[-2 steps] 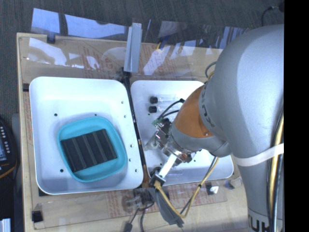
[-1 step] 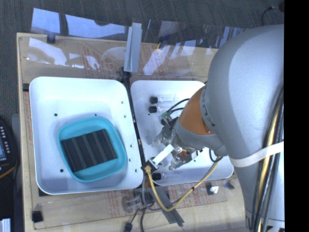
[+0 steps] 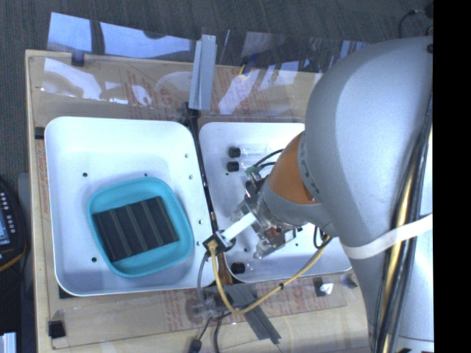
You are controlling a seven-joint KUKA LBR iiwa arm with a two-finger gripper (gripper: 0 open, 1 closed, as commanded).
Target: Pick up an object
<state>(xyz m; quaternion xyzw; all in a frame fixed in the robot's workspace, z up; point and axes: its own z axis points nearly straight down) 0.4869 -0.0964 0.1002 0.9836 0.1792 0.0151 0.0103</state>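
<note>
Two white bins sit side by side on the bench, a divider between them. At lower left of the frame, the left bin [image 3: 66,153] holds a teal tray [image 3: 137,228] lying flat. The arm [image 3: 368,145] bends low over the right bin [image 3: 221,142], its gripper [image 3: 257,230] near that bin's left wall; I cannot tell its state. It may scrape the wall, being so near. Open room lies upper left.
</note>
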